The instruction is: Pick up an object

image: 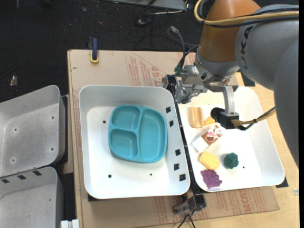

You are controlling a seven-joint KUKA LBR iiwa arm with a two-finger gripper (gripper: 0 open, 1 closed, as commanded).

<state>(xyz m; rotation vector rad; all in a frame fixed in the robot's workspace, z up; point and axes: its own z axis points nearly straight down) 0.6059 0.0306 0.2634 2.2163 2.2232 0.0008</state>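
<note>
Near the upper left corner of the right bin (266, 127), a tan bread-shaped toy (195, 117) lies lengthwise, with a small yellow wedge (209, 121) touching its right side. Just below them sits a red-and-white block (212, 136), then a yellow corn cob (209, 160) with a green broccoli floret (231, 160) close on its right, and a purple grape bunch (211, 178) nearest the front rim. All six toys rest on the bin floor, apart from the gripper (183, 95), which hangs above the wall shared by the two bins, just up and left of the bread-shaped toy. From this angle I cannot tell whether it is open or closed, and nothing is seen in its grasp. The grey arm (266, 37) with its orange band reaches in from the right. In the left bin (95, 103) a teal divided plate (138, 133) lies flat near the middle. Both bins sit on a cardboard-covered counter (128, 63).
</note>
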